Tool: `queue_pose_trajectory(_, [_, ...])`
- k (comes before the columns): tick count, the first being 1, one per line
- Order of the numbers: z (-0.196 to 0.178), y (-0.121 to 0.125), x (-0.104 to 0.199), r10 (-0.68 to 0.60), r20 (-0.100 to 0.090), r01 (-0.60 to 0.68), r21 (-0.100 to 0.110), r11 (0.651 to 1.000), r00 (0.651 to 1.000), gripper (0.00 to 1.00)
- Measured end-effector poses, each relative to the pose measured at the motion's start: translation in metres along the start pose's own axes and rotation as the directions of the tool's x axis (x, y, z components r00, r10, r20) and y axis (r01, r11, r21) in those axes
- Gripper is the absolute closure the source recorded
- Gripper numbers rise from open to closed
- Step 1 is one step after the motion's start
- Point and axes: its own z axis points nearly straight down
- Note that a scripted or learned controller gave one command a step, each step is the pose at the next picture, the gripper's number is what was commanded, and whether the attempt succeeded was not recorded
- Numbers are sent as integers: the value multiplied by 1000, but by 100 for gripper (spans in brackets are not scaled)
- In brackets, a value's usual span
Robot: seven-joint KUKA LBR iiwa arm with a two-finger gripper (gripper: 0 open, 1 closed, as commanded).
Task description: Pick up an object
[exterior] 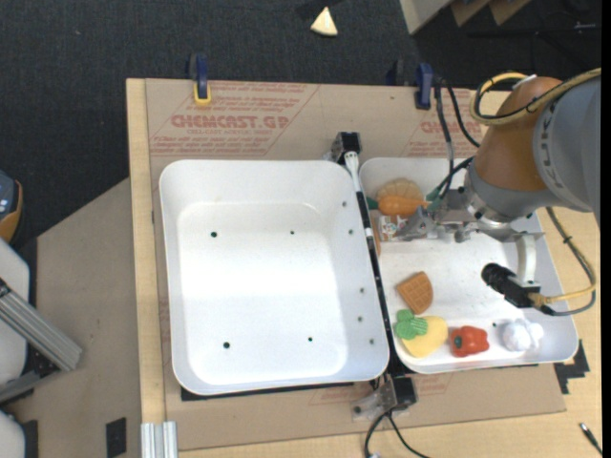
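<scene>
Over the right bin [558,346], the end effector [412,225] hangs at ten o'clock, just beside the orange bun-like toy [400,199]; whether it is spread or pinching, I cannot tell. Crowded against the bin wall, it risks nudging the toy aside and closing on nothing.

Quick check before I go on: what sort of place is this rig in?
Likely a lab test bench: two white bins sit on a clamped board, and toy food lies in the right one.

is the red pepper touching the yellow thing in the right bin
Apart. The camera view shows a strip of white bin floor between the red pepper and the yellow thing at the right bin's near edge.
</scene>
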Motion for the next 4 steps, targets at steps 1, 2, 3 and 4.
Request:
queue_pose_trajectory(1, [-212, 74, 23, -9, -3, 9, 4, 1000, 1000, 0])
queue_pose_trajectory(2, [-41, 79, -61, 3, -5, -3, 40, 999, 1000, 0])
queue_pose_trajectory(3, [22, 72, -9, -8, -3, 8, 25, 1000, 1000, 0])
queue_pose_trajectory(4, [5, 76, -12, -6, 0, 6, 15, 1000, 1000, 100])
